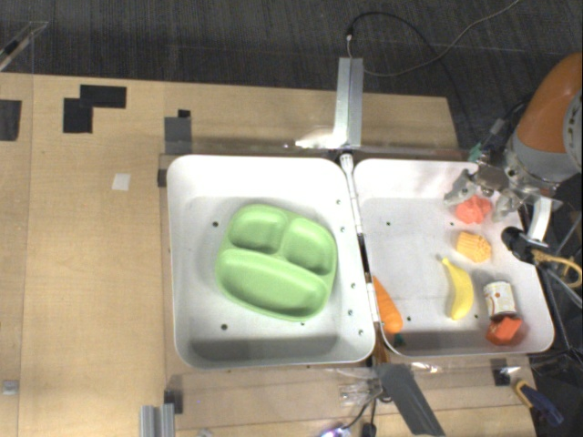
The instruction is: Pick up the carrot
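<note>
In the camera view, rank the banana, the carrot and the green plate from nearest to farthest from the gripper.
Measured from the gripper:
1. banana, middle of the right bin, below the gripper.
2. carrot, against that bin's left wall.
3. green plate, in the left bin.

Carrot (388, 309) lying hard against right bin's (414, 185) left wall, open floor spreading to its right, banana (459, 290) standing well apart, can (498, 300) and corn (473, 245) crowding the far right side, gripper (485, 189) hovering over the pink toy (473, 211)
</note>
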Robot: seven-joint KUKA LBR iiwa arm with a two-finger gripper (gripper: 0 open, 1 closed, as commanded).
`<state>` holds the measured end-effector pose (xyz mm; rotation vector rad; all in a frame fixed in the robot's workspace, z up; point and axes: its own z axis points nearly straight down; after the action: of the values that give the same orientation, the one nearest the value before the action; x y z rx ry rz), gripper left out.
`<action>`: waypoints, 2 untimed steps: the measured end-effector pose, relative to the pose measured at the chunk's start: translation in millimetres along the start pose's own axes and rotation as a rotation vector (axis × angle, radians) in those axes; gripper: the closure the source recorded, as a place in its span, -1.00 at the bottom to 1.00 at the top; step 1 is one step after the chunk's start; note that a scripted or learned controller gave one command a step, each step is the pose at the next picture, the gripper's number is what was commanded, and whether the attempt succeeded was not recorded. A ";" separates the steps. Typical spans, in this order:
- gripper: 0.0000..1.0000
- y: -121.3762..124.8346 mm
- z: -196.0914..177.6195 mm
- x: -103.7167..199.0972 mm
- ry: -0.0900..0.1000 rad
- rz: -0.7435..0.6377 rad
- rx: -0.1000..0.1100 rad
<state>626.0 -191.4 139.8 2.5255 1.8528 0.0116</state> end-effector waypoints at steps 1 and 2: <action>-1.00 -91.8 -22.0 -6.8 -0.001 0.442 0.011; -1.00 -78.1 39.2 -29.7 -0.001 0.328 0.010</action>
<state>543.1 -196.4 99.7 2.8018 1.4200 0.0032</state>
